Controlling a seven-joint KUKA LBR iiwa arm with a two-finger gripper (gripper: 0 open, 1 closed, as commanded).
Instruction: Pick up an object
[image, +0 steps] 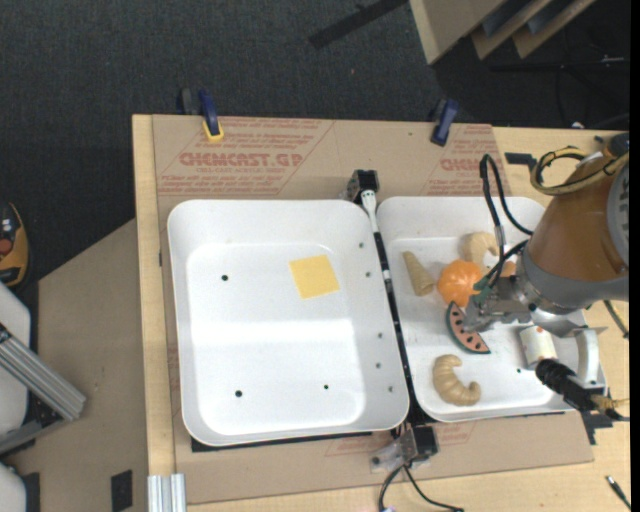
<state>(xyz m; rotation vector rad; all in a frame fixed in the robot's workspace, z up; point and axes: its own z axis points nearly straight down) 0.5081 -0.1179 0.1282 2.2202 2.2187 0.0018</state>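
The gripper (487, 312) hangs low in the right bin (440, 215), over a watermelon slice (466, 334): red flesh, dark seeds, green rind, lying near the bin's middle. An orange ball (459, 281) sits at its 12 o'clock, a croissant (453, 381) at 6. Open or closed, I cannot tell

end effector (487, 308) fingers hidden (by wrist) — arm cropped right
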